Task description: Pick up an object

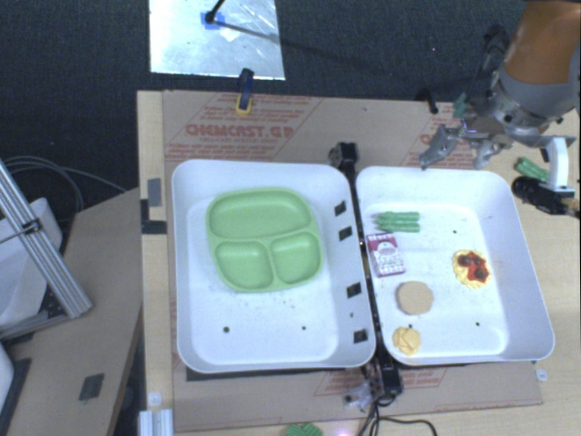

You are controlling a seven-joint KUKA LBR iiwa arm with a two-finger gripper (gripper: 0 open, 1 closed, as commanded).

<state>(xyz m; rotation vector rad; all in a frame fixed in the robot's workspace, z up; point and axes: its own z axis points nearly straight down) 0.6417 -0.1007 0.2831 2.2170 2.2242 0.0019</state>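
Gripper (458, 145) at upper right, above right bin (522, 234) rim; finger state unreadable. Nothing picked yet. Best to drop straight onto green beans (398, 221), centred.

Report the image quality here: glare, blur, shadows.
Camera view: glare washes out the metal sheet at the top; the gripper and arm look soft and slightly blurred; the white bins are evenly lit with faint shadows; the green tray stays sharp.
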